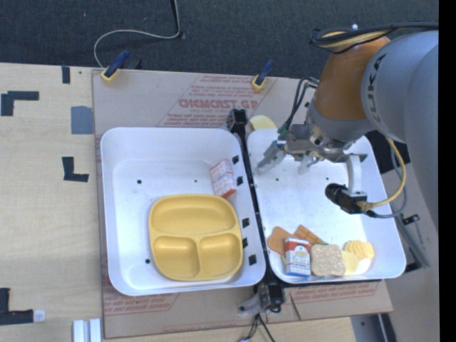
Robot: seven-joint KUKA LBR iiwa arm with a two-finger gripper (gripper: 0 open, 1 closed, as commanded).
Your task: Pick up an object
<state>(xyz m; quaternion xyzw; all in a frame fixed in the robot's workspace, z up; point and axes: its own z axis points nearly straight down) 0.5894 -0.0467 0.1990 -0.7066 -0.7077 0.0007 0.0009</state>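
We see the grey arm [399, 84] with its orange band reaching over the right bin [313, 198], and the gripper [288, 155] hangs above that bin's upper part with its 2 fingers spread and nothing between them. The left bin [121, 155] holds a yellow divided plate [196, 235] with 3 compartments, and a small red-and-white carton [224, 177] near the inner wall.

Along the right bin's lower edge lies a cluster touching one another: orange crackers [281, 237], a small red-and-white box [297, 256], a slice of toy bread [328, 260] and a pale yellow piece [358, 254]. Any of these could serve as the object. They sit well apart from the gripper, toward the near rim.

To do this well, we judge the gripper should travel down the bin to the cluster, line its fingers across the box's narrow sides, and descend straight; the crowding neighbours could get nudged or block a finger.

The bins rest on brown cardboard [178, 102] clamped to a wooden bench [43, 212], with dark carpet [71, 13] beyond.
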